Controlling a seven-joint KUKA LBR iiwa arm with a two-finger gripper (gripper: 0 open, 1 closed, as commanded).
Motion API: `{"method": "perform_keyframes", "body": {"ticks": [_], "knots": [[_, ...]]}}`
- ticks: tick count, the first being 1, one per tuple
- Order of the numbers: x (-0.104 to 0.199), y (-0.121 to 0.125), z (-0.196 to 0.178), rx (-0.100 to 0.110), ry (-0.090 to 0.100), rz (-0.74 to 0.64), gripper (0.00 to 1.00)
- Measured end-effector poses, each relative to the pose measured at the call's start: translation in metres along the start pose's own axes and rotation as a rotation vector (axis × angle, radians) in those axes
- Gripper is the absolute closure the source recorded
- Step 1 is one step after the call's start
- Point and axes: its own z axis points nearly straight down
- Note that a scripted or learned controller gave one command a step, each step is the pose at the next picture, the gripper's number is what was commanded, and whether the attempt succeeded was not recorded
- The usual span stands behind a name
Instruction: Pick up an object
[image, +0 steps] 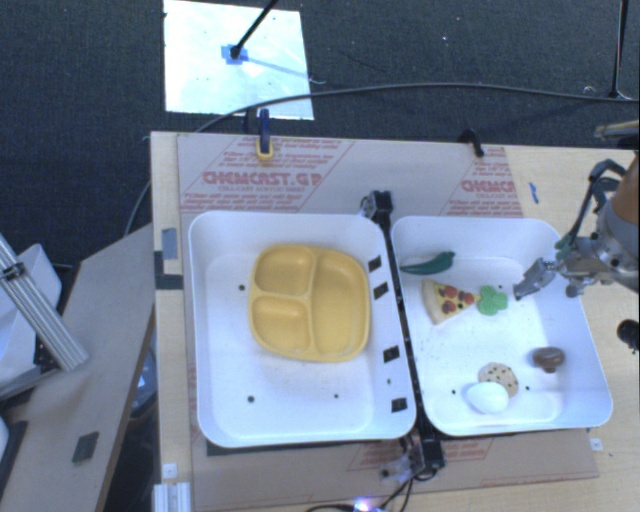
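The right bin (575, 330) holds several toy foods. A dark green pepper (428, 264) lies at its back left, with a pizza slice (448, 300) and a small green leafy piece (491, 300) just in front of it. A cookie (498, 377) and a white egg (488, 398) lie near the front edge, and a brown lump (547, 358) sits to their right. My gripper (548, 287) hangs over the right side of this bin, to the right of the green leafy piece. It is open, with nothing between its fingers.
The left bin (220, 300) holds a yellow divided plate (308, 302). A black divider strip (395, 320) runs between the two bins. The arm (615, 245) comes in from the right edge, above the right bin's far rim.
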Motion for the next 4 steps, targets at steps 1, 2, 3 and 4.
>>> {"method": "perform_keyframes", "body": {"ticks": [1, 2, 3, 4], "knots": [[0.001, 0.003, -0.007, -0.012, -0.003, -0.004, 0.00], [0.009, 0.003, 0.038, -0.011, -0.002, -0.005, 0.00], [0.005, 0.000, 0.099, -0.008, -0.002, -0.001, 0.00], [0.005, 0.001, 0.108, -0.012, -0.003, -0.001, 0.00]]}}
